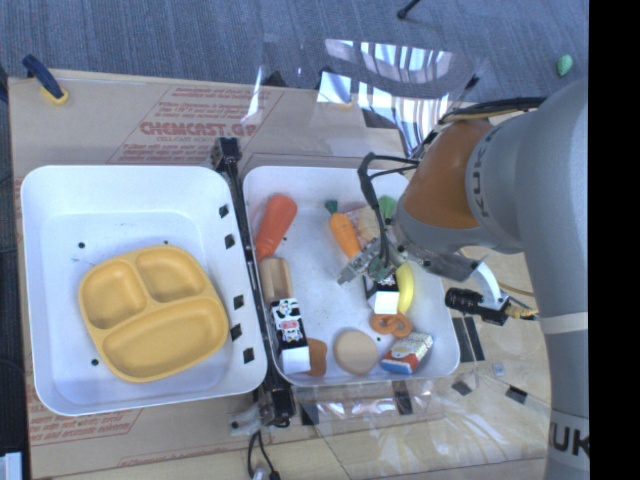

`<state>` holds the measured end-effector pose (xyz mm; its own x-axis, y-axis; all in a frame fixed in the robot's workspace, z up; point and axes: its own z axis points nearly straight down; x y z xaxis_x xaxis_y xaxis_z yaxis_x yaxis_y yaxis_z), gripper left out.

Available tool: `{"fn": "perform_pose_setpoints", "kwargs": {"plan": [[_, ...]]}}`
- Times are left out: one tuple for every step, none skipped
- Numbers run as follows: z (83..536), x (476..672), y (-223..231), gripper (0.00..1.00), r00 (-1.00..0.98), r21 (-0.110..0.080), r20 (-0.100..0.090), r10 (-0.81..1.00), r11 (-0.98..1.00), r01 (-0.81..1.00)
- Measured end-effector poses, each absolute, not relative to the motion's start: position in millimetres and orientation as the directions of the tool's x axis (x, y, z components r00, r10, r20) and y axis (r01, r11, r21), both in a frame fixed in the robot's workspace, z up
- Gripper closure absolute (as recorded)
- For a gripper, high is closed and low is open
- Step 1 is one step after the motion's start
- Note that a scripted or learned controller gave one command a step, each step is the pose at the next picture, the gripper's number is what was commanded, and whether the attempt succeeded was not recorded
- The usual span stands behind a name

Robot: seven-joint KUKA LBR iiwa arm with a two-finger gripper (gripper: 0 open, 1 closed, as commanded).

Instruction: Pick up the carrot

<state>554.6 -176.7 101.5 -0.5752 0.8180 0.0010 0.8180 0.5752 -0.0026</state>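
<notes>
Faintly, "CHEMCAST" reads on the brown sheet [190, 128]; whether the tool [362, 265] grips, I cannot tell.

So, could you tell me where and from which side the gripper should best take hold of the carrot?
Probably across the carrot's orange body near mid-length, coming straight down. It lies flat in the right bin, green top toward the far wall, tapering toward the gripper. Fingers should straddle its narrow width; bare floor on its left leaves room, while its right side is crowded.
</notes>
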Motion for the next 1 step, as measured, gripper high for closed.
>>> {"fn": "perform_pose_setpoints", "kwargs": {"plan": [[194.1, 556.4, -156.3, 1.00, -0.530, 0.009, -0.008, 0.848, 0.530, 0.848]]}}
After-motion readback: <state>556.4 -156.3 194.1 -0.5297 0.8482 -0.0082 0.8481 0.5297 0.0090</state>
